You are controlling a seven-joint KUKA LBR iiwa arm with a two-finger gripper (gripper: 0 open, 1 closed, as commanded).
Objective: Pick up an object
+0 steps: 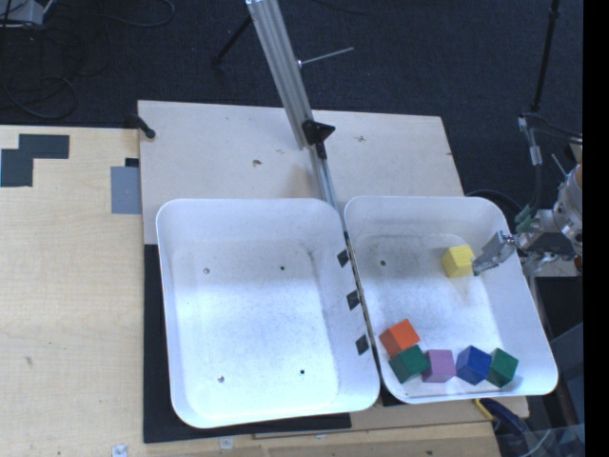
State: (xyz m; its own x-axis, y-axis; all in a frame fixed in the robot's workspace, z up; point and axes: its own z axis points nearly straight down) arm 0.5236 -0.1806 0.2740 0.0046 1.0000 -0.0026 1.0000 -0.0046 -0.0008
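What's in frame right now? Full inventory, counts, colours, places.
Left bin: 1, white, left half of bench.
Right bin: 1, white, beside the left bin.
Yellow block: 1, upper right of right bin, apart from the rest.
Orange block: 1, lower part of right bin, at the cluster's left end.
Green blocks: 2, dark green, one just below the orange, one at the cluster's right end.
Purple block: 1, between green and blue.
Blue block: 1, next to the right-hand green.
Aluminium bar: 1, silver, slanting down to the bins' divide.
Gripper: 1, grey, at right bin's right rim, beside the yellow block.
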